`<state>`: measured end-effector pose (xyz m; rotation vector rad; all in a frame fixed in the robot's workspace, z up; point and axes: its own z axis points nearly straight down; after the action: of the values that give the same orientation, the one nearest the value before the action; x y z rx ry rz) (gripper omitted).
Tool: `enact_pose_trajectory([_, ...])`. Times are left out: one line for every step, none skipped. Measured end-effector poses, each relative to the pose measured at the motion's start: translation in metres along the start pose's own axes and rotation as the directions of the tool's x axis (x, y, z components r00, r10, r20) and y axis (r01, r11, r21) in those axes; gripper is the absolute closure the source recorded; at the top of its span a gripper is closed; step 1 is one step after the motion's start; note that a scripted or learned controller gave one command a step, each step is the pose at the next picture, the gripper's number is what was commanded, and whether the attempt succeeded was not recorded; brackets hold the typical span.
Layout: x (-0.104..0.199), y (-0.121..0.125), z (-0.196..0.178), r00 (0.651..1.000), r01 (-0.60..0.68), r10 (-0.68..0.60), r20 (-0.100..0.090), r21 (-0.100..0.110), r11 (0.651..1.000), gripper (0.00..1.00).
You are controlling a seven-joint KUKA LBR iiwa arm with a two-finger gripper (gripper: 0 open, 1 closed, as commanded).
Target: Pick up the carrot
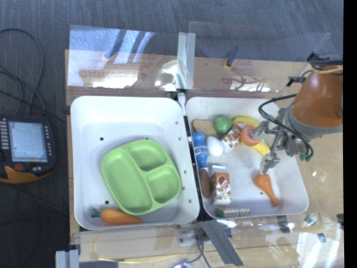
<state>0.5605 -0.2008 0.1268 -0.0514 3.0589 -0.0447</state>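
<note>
An orange carrot [117, 217] with a green stub lies in the left bin [83, 121] at its front edge, just below the green plate. A second orange carrot-shaped piece [268, 188] lies in the right bin [295, 197] near its front right corner. My gripper [266, 146] hangs over the right side of the right bin, just above that second piece. Its fingers stand open, one finger [260, 129] by an orange ring and the other [271, 162] pointing down toward the carrot piece. Nothing is held between them.
A green divided plate [142, 176] fills the middle of the left bin. The right bin also holds a green fruit [222, 124], a banana [246, 121], an orange ring [251, 137], an egg [215, 147], a blue bottle [199, 149] and a small carton [221, 187].
</note>
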Motion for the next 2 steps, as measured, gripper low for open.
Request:
enact_pose_trajectory([-0.0001,-0.0005,0.0003,1.0,-0.012,0.012,0.001,0.001,1.0,0.0])
enact_pose_trajectory([0.0002,-0.0003,0.0004,1.0,-0.019,0.019,-0.001,0.0,1.0,0.0])
